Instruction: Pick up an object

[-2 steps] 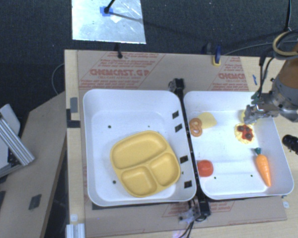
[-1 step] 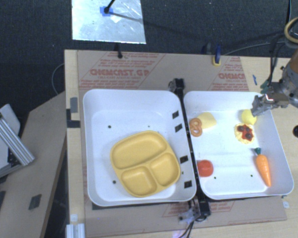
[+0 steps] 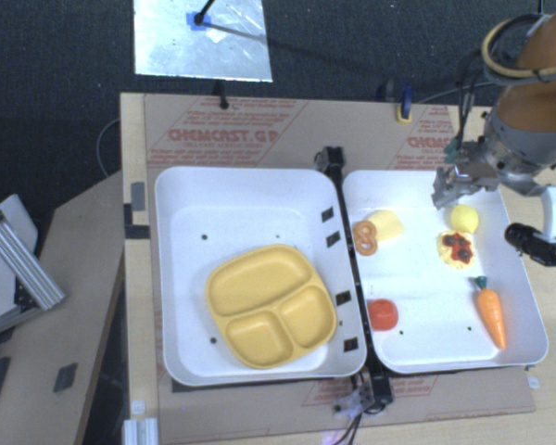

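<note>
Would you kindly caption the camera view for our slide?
Gripper above the right bin, near a lemon; yellow tray lies in the left bin.

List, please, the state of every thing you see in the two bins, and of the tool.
yellow tray: lies flat in left bin, compartments bare
carrot: lies in right bin, leaf end pointing away
lemon: rests beside tool
tomato: rests near divider
tool: above right bin, holds nothing seen
</note>
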Tool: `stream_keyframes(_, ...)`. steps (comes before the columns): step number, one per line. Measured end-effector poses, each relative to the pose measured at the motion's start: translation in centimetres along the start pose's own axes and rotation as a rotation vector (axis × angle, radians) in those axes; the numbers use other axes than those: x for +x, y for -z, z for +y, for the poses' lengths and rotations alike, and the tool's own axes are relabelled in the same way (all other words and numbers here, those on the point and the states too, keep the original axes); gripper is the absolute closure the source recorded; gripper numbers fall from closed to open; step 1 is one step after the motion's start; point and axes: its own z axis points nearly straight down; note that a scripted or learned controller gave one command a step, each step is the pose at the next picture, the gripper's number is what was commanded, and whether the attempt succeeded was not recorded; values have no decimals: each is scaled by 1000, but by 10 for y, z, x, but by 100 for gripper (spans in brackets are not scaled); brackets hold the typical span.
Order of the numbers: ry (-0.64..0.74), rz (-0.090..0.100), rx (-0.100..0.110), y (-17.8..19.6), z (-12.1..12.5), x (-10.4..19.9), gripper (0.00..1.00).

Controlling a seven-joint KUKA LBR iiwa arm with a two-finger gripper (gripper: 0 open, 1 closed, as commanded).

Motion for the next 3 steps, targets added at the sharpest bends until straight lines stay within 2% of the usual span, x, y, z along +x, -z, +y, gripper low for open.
stream_keyframes(1, 1, 1, 1, -7, 5, 64, 100)
stream_keyframes(3, 0, 1, 3, -30, 11, 163, 100)
